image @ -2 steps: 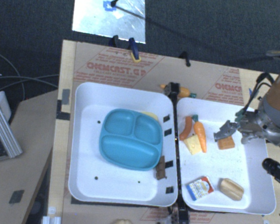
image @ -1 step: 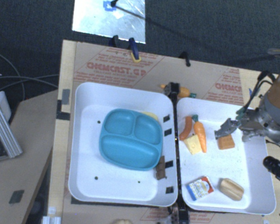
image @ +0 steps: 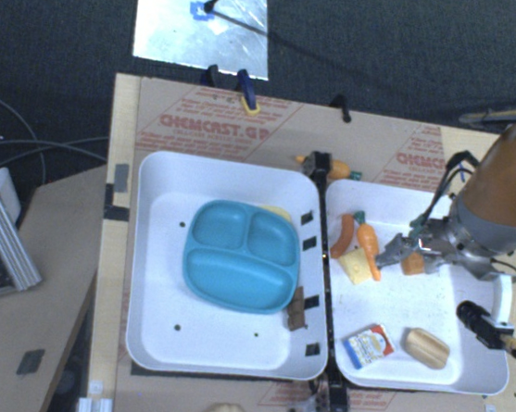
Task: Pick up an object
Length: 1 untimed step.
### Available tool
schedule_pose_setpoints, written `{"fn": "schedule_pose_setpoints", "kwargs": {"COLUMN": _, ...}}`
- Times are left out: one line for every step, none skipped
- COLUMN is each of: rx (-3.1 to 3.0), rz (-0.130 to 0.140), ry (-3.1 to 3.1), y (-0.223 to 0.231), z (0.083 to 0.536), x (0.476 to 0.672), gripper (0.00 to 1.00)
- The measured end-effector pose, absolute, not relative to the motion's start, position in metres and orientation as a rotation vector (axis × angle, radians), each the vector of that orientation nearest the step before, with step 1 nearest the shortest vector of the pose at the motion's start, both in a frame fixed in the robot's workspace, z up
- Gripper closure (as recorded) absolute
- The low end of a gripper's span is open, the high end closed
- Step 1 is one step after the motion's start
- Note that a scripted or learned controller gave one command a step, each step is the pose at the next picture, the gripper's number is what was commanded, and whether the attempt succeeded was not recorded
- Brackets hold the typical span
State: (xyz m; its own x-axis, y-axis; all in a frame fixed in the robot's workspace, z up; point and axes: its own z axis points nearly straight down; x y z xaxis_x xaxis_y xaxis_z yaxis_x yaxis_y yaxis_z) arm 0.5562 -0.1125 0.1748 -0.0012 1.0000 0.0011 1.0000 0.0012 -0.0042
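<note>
1. While the gripper (image: 399, 255) hangs low inside the right bin (image: 475, 376), the step in hand looks like the approach for a grasp; nothing is seen lifted.
2. Whether its fingers stand apart or together cannot be told, as they blur against an orange piece (image: 413, 263) just beside them.
3. A carrot (image: 367, 249) lies just left of the fingertips, a yellow wedge (image: 355, 266) below-left of them, touching the carrot.
4. Judged from this, the next move calls for settling over one piece and closing squarely on it.
5. Farther below lie a packet (image: 368, 344) and a bread roll (image: 427, 348).
</note>
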Motion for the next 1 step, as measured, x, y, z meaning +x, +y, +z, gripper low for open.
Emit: {"fn": "schedule_pose_setpoints", "kwargs": {"rx": -2.218, "rz": 0.003, "ry": -2.219, "y": -0.1078, "z": 0.1261, "x": 0.5468, "gripper": 0.00}}
